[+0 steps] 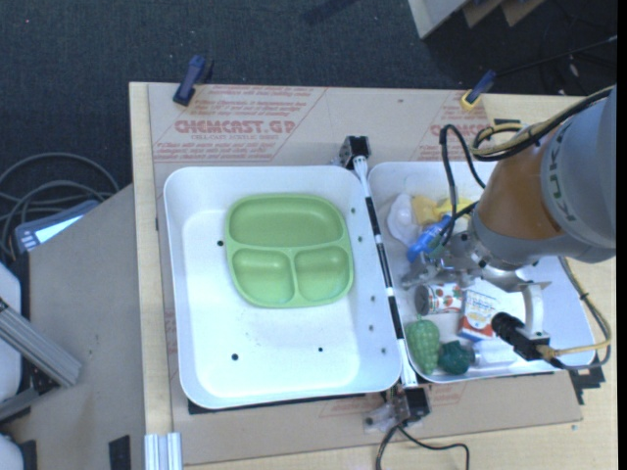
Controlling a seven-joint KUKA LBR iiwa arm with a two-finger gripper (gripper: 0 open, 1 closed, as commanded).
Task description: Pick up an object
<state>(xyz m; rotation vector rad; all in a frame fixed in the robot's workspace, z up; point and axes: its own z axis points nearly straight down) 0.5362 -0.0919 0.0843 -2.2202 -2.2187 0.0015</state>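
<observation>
The grey arm with its orange band point(509, 204) is down over the right-hand shallow white bin point(578, 306), and the pincer point(453, 267) sits low among the clutter there. How wide it stands and whether it has hold of anything, I cannot tell; the wrist hides that.

Around it is a tight crowd. Just beyond the pincer, towards the far wall, lies a crumpled clear plastic bag point(402, 215) with a yellow soft item point(429, 207) beside it. Touching the pincer's left flank is a blue-and-white wrapped piece point(423, 243). On its near side, a small can with a red-and-white label point(438, 298), and next to that a white carton with red print point(478, 313). Nearer the front wall rest a light green knobbly lump point(424, 341) and a dark teal rounded toy point(455, 358). Any of these could be the target; which one is meant is unclear.

Well off to the pincer's left, in the other white bin point(196, 262), sits a pale green divided plastic plate point(290, 249), apart from the action.

The risks, as I judge them: things packed this close could mean closing on two at once, or nudging the can so it rolls clear. The slack bag could slip out on the lift. The dangling black cable point(449, 160) might snag.
</observation>
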